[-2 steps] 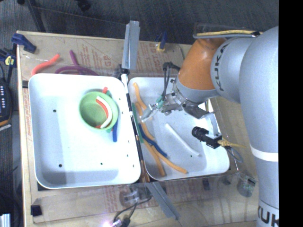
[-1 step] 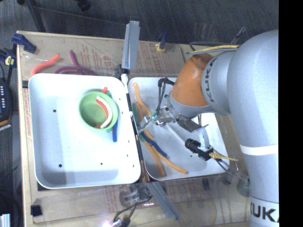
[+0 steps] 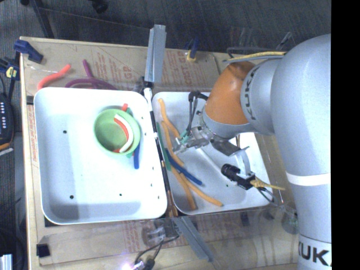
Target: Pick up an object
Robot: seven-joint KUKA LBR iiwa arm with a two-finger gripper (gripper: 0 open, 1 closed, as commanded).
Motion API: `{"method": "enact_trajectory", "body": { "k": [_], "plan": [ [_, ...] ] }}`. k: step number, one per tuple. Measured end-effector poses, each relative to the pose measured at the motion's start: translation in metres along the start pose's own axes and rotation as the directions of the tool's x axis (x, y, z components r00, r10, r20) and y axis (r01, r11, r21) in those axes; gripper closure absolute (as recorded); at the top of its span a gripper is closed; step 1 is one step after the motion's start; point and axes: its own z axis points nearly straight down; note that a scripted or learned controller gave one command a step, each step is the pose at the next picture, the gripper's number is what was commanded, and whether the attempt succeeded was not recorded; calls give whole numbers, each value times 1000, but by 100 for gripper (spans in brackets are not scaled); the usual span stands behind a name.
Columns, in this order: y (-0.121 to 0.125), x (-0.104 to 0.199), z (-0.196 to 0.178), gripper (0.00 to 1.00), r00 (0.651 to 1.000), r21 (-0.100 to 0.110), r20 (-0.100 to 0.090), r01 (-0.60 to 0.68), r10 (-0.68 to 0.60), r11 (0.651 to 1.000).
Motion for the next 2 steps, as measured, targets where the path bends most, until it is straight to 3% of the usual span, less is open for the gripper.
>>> {"method": "enact_trajectory", "body": {
  "k": [1, 2],
  "plan": [
    [0, -1, -1, 0, 1000, -1, 2, 0, 0, 1000],
    [-71, -2, 15, 0, 1000, 8, -7, 5, -5, 1000]
  ]
}}
